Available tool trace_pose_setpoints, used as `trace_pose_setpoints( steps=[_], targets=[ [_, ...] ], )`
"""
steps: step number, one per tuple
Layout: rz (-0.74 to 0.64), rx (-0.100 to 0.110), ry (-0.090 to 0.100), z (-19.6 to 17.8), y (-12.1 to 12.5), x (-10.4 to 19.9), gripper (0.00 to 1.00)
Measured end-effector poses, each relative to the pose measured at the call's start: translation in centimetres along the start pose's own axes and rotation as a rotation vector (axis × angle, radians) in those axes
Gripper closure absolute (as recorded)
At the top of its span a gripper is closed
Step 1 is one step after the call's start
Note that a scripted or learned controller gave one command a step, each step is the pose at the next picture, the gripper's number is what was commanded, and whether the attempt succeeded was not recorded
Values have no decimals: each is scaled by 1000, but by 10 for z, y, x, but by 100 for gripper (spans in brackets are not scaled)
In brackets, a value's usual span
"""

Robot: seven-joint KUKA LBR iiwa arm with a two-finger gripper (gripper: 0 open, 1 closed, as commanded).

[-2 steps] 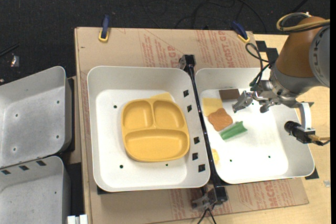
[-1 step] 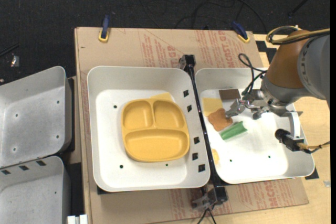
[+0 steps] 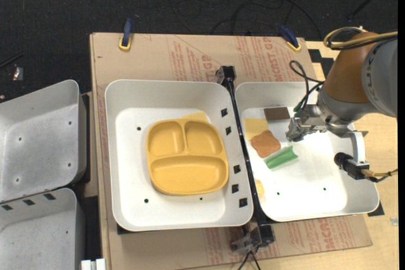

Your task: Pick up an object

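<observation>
Right, looking down from the fixed camera above the bench, we have two shallow white bins side by side. The left bin carries a yellow divided tray, sitting flat and square in the middle, nobody bothering it. All the action is over in the right bin, where the arm comes in from the right, its orange band bright above the wrist, and the gripper hangs low over the bin's upper middle. Just below and to the left of it lies a green block, tilted on the floor of the bin, and touching or very nearly touching that is a reddish-brown piece. A yellow flat piece sits behind those, toward the divider, and a dark brown block lies just beside the gripper on its left. A small yellow scrap peeks out near the divider lower down. Now, the gripper itself: from this angle I cannot tell how it is set, and nothing shows held in it. So by my reading the pick is not done yet; every candidate rests on the bin floor. The approach looks largely made, with the green block and the dark brown block the nearest targets. What is left is the real business: closing on one, and lifting it clear.
</observation>
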State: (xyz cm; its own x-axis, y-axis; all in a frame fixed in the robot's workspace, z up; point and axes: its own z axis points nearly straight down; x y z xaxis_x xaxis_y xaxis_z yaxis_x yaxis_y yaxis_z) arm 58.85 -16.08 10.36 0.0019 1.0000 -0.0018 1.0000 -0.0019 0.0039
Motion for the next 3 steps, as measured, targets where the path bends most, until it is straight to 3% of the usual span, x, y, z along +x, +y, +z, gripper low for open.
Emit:
trace_pose_setpoints(
  steps=[3],
  targets=[
    [-5, -4, -1, -147, 24, -16, 100]
  ],
)
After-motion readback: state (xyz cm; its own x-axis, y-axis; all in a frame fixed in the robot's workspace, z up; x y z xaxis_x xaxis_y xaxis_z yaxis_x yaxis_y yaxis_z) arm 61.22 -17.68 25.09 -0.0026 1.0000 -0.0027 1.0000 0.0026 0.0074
